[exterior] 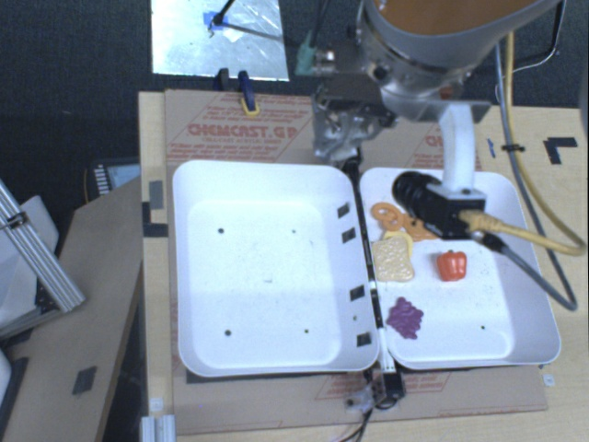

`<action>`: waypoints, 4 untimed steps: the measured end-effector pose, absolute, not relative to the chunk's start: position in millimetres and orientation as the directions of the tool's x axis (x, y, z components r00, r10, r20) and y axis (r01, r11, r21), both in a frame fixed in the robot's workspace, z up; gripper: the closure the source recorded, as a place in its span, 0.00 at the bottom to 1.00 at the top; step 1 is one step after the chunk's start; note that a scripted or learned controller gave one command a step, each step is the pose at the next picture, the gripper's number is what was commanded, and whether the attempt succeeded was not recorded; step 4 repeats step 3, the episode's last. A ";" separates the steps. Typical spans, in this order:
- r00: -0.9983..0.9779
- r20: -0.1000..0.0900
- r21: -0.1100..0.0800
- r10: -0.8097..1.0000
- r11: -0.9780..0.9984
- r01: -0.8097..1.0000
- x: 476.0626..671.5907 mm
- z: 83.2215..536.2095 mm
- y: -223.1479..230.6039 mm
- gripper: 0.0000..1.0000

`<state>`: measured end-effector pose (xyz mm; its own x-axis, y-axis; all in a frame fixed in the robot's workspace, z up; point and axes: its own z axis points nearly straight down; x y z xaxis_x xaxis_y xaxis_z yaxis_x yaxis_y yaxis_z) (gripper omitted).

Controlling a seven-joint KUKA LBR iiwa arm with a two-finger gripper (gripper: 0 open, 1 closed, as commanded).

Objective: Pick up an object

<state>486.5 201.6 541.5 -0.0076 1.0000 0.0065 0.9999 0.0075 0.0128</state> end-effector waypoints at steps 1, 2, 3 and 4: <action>0.000 -0.003 -0.007 1.000 0.000 1.000 514.9 390.1 200.7 1.00; 0.002 -0.001 -0.004 1.000 -0.002 1.000 485.4 314.3 123.2 1.00; -0.002 0.003 0.010 1.000 0.002 1.000 487.4 401.0 115.4 1.00; -0.002 0.003 0.010 1.000 0.002 1.000 487.4 401.0 115.4 1.00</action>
